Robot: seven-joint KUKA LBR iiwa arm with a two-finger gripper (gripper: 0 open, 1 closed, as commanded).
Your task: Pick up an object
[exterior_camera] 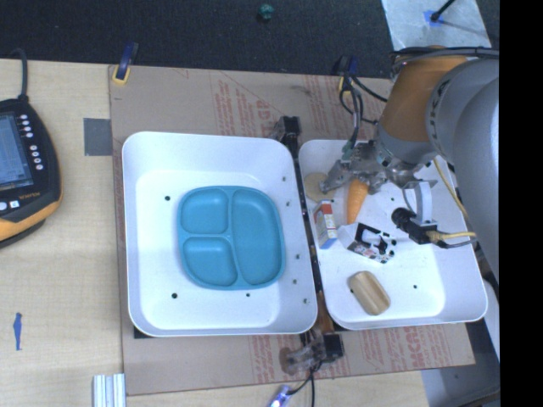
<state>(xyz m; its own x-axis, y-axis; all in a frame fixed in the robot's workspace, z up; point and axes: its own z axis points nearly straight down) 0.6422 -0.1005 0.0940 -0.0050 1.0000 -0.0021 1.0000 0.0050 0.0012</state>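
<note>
In the right bin [458, 299], the gripper [366, 170] hangs over the far end, directly above the upper tip of an orange carrot [356, 199]; whether it grips cannot be told. Beside the carrot lie a small tube [325, 224], a black-and-white piece [372, 242] and a wooden block [369, 292]. The left bin [153, 299] holds a blue divided plate [230, 236].
</note>
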